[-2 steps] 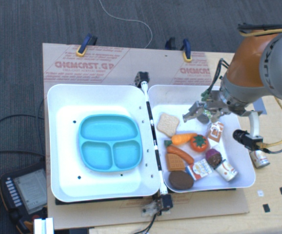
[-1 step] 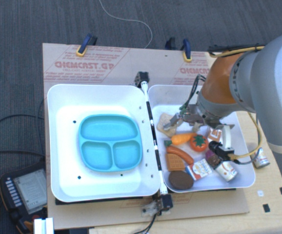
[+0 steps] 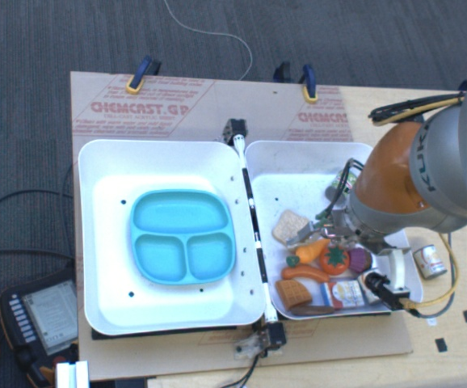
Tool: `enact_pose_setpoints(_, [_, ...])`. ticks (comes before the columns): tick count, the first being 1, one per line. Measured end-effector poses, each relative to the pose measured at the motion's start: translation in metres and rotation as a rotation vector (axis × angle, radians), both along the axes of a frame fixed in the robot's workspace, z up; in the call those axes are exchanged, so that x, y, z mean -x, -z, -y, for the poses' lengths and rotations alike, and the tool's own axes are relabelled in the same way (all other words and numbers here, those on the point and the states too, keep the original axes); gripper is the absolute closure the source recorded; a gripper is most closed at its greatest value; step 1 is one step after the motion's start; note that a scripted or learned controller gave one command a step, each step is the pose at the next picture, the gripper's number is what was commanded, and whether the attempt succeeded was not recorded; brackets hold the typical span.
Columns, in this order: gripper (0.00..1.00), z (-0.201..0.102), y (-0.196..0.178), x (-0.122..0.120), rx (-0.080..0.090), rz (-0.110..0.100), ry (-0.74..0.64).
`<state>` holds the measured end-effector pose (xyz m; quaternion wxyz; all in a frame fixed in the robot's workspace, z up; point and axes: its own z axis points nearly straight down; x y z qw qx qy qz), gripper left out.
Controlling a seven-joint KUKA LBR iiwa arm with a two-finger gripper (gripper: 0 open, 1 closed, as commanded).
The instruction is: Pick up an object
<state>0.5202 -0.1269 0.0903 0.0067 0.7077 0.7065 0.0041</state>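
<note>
Two shallow white bins sat side by side on a brown board. The left bin point(image 3: 96, 217) held a blue divided tray point(image 3: 183, 235) with three compartments, lying flat near the bin's middle, with bare white floor all around it.

The right bin point(image 3: 298, 164) held a cluster of toy food in its near half. The gripper point(image 3: 321, 231) hung low over this cluster, reaching in from the right; whether its fingers were open or closed could not be told, and nothing was clearly between them. Just left of the gripper lay a pale bread slice point(image 3: 288, 226). Just below it sat an orange carrot-like piece point(image 3: 308, 254), with a red tomato point(image 3: 335, 258) and a purple item point(image 3: 358, 259) beside that. Nearer the bin's front edge lay a sausage point(image 3: 305, 274), a brown cracker point(image 3: 293, 293) and a small printed box point(image 3: 347, 293).

The far half of the right bin, beyond the gripper, was bare floor. The food crowded toward the front wall.
</note>
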Motion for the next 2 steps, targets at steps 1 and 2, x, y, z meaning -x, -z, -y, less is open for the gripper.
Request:
enact_pose_setpoints(1, [1.00,-0.001,-0.011,-0.002,-0.001,0.003,-0.001])
enact_pose_setpoints(2, [1.00,-0.055,-0.094,0.034,-0.004,-0.016,-0.003])
